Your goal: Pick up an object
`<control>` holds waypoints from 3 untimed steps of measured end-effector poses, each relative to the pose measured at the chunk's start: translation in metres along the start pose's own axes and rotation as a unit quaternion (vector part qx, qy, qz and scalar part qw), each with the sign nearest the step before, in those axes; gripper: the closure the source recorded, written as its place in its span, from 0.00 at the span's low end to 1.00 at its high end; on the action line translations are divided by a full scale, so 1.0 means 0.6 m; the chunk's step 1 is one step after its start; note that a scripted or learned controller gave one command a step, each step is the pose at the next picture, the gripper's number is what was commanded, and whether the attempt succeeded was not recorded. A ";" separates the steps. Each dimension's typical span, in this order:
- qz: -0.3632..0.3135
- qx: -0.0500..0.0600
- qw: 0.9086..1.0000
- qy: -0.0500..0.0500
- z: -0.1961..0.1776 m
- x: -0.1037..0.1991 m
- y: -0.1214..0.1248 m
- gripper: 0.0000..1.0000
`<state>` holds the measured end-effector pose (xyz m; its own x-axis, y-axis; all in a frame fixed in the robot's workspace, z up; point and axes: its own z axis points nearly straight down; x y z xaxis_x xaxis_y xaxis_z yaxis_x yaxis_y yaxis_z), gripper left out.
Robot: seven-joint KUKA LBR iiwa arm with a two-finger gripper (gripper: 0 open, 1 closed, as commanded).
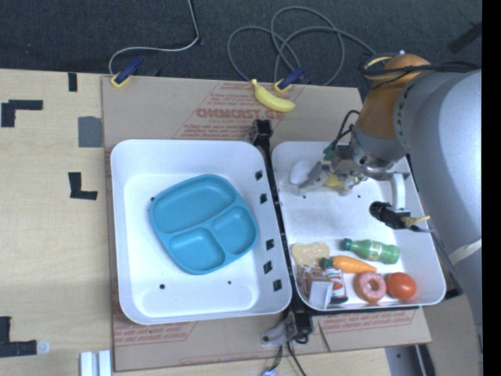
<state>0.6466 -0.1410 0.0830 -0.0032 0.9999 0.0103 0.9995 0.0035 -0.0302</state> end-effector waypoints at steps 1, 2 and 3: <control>0.003 0.011 1.000 0.003 0.003 -0.064 0.021 0.00; 0.004 0.004 1.000 -0.002 0.001 -0.115 0.023 0.00; 0.001 -0.015 1.000 -0.006 -0.017 -0.134 0.035 0.00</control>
<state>0.6683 -0.2213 0.0916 -0.0013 1.0000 -0.0018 1.0000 0.0013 -0.0005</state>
